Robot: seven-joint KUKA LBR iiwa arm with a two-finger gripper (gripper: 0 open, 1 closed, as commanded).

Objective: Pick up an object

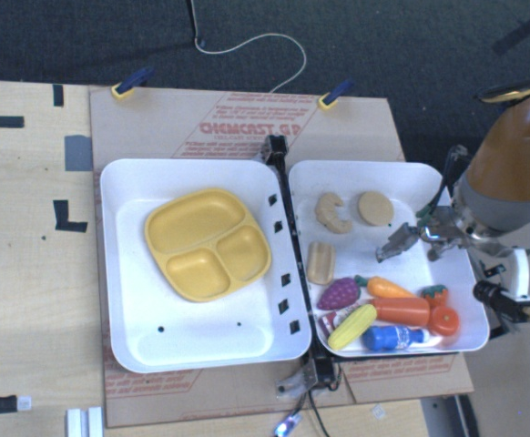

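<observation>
My gripper (417, 246) hangs over the right bin (411, 173), above bare white floor near its right side. Its two fingers are spread open with nothing between them. To its left lie a round tan biscuit (375, 208) and a tan croissant (333, 213). Just below it lies an orange carrot (390, 289), beside purple grapes (339, 292). A beige bread slab (321, 262) lies by the bin's left wall. Along the front sit a yellow corn cob (351, 326), a red sausage (402, 311), a red tomato (443, 320) and a blue bottle (392, 339).
The left bin (124, 271) holds a yellow divided plate (208, 242). A black divider with clips (286, 244) runs between the bins. The grey and orange arm (506, 171) stands over the right bin's right edge. A white cable (247, 44) loops behind the bins.
</observation>
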